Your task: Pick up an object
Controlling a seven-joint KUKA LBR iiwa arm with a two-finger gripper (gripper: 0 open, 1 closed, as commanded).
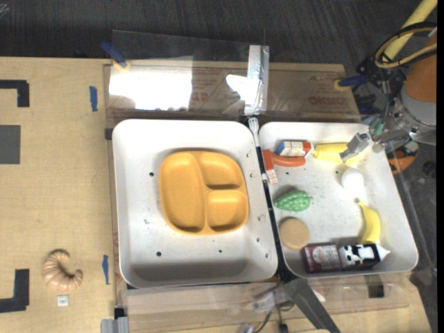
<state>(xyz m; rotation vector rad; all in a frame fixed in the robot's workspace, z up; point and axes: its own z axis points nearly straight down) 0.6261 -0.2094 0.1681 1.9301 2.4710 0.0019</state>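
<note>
Tan bench (48,186) with two white bins: left bin (132,151) holds a yellow divided tray (203,189), right bin (399,214) holds a dark bottle (340,256) with unreadable label, a banana (370,223), green toy (293,201), tan disc (293,232), and the gripper (368,143) at its far right edge, grip unclear.

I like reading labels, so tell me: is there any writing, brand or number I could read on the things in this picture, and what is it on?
None can be read for certain.
Cardboard behind the bins: reddish print, too blurred.
Small carton: label too small.
Dark bottle: label too blurred.
</note>
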